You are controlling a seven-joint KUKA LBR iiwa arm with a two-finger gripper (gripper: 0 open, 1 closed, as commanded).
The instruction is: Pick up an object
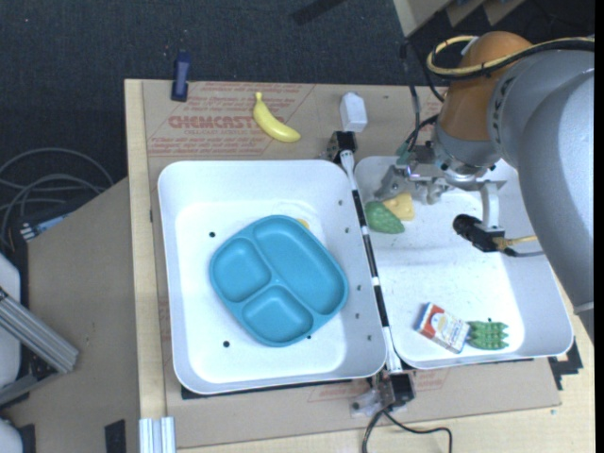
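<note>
Right bin, far corner: gripper low over green item and yellow item lying touching; fingers' spread cannot be told; risk, a close may nudge both aside or trap neither.

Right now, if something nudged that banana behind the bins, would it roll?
The banana would probably pivot or slide rather than roll, since it lies curved and flat on the board. It looks glossy and evenly yellow, likely a light plastic toy, so slippery.
</note>
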